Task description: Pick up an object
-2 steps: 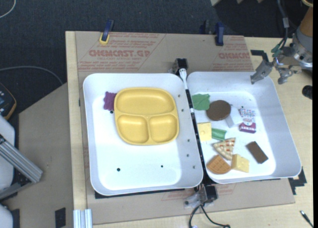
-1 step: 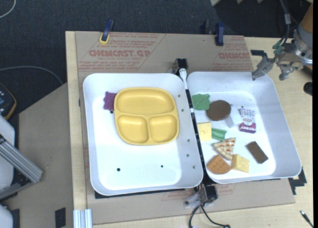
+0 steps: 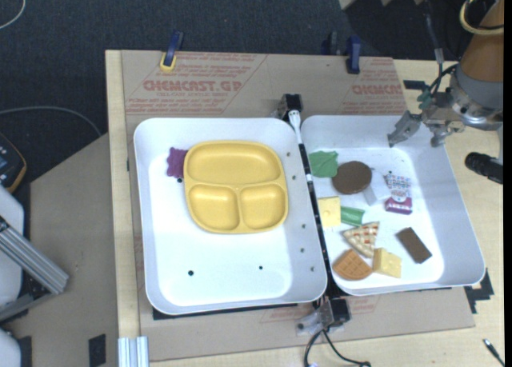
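Grey metal fingers of my gripper hang spread apart over the far right corner of the right bin, with nothing between them. So, as I judge it, the pick has hardly begun: no object is lifted, none is touched, and the whole of the descent, the closing and the raising is left to do.

Nearest to me, below and a little to the left, lies a small white and purple packet, its long axis running roughly away from me toward the bin's near edge, standing almost straight in the view. Just beyond it to the left is a round brown cookie, which has no long axis to speak of. Farther from me on that side sits a green piece against the bin's left wall.

Down toward the near edge, well apart from my fingers, a dark brown chocolate bar lies on a slant, its long axis running from upper left to lower right. Beside it are a yellow cheese wedge, a waffle-like slice, and a round tan biscuit.

Farthest from me, in the left bin, a yellow divided tray sits over a purple thing peeking out at its left.
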`<state>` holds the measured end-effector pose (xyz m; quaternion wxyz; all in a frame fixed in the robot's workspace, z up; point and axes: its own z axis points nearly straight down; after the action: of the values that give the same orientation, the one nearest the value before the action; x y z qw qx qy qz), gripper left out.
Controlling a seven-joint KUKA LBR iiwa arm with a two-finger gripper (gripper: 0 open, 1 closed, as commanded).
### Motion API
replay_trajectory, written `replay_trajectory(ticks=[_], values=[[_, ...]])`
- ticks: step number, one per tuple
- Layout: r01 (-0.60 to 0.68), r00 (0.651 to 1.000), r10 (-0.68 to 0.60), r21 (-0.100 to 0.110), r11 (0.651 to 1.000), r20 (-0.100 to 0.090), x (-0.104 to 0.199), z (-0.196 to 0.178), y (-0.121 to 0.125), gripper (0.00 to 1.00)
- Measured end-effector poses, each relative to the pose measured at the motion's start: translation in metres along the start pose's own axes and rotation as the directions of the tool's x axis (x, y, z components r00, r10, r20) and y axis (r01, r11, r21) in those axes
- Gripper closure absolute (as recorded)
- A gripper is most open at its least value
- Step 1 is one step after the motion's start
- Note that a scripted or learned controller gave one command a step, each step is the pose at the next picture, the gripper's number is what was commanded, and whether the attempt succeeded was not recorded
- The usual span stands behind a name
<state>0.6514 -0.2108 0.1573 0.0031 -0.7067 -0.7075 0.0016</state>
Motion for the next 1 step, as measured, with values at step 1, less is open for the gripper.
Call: replay_trajectory(ticks=[1], values=[[0.001, 1.0, -0.001, 0.0, 1.0, 0.0, 0.0073, 0.059, 0.0052, 0.0]])
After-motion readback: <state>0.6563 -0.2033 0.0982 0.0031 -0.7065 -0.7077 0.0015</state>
